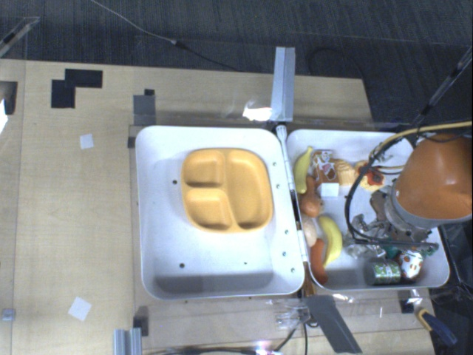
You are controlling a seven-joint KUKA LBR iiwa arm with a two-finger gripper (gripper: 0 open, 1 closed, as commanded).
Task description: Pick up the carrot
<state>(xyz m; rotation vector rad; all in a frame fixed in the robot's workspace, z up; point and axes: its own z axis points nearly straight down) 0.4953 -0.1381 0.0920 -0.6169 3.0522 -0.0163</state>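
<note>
Two white bins sit side by side on the bench. The left bin holds one yellow plate with three compartments, lying near the middle of that bin. The right bin is the crowded one, and everything else is placed here relative to the plate.

Just right of the plate, past the wall between the bins, a column of food runs along the right bin's left side. There are two bananas: one level with the plate's upper edge, the other lower, level with the plate's bottom edge. Between them lies one brownish rounded piece. The carrot, orange-red, lies at the bottom of this column, touching the lower banana, below and right of the plate.

Further right of the plate, one small packet with a printed label lies by the upper banana, and one green can lies on its side near the bin's bottom wall.

The arm, with its orange band, hangs over the right bin's far side, well apart from the carrot. The gripper points down among cables; whether it is released or clenched cannot be told.
</note>
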